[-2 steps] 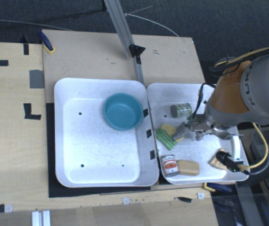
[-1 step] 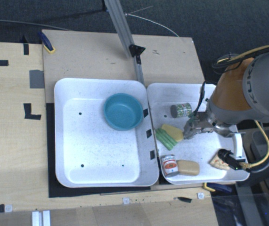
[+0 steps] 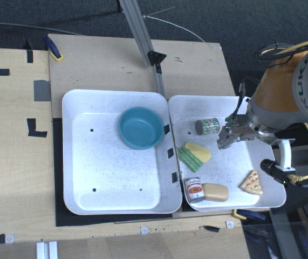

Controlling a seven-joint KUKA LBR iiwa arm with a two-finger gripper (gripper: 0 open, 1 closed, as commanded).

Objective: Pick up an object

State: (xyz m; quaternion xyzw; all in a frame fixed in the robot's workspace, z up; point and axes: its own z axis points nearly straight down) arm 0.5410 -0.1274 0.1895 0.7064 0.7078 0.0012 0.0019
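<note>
My gripper (image 3: pixel 225 140) hangs over the right bin (image 3: pixel 226 106), just right of a small green-labelled can (image 3: pixel 207 126) lying on its side. Nothing shows between the fingers. Below and left of it lies a yellow and green corn cob (image 3: pixel 194 154). Near the bin's front edge stand a red-labelled can (image 3: pixel 193 189) and a tan bread roll (image 3: pixel 215 191). A pizza slice (image 3: pixel 252 183) lies at the front right corner. A blue bowl (image 3: pixel 141 127) sits in the left bin (image 3: pixel 83 161), at its back right.
A grey metal pole (image 3: pixel 137 26) slants down from the top to the seam between the bins. The arm's orange and grey body (image 3: pixel 283 96) covers the right bin's right rim. A black camera mount (image 3: pixel 275 169) sits by that rim.
</note>
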